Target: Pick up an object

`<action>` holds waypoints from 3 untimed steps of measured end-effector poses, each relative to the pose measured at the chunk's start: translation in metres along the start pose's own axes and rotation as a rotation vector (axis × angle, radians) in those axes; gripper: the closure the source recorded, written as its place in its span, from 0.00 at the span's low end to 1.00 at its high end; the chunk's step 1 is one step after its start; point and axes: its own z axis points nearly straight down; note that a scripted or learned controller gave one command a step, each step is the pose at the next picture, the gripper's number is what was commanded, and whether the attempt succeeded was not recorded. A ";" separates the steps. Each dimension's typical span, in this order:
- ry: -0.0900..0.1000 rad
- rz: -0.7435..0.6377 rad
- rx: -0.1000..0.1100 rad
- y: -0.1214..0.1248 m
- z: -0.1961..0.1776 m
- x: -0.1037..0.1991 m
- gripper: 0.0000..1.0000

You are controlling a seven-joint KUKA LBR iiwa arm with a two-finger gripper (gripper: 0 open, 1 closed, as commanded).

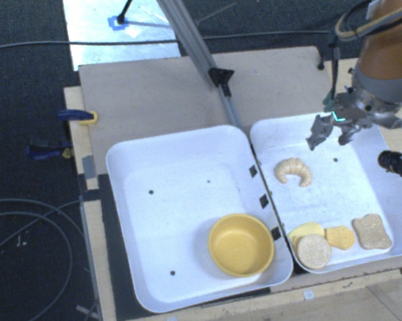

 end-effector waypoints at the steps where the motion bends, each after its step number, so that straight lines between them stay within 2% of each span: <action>1: 0.000 0.000 -0.001 0.000 -0.001 0.000 0.00; 2: -0.001 0.004 0.003 0.003 0.059 -0.007 0.00; 3: 0.000 0.004 0.004 -0.005 0.118 -0.008 0.00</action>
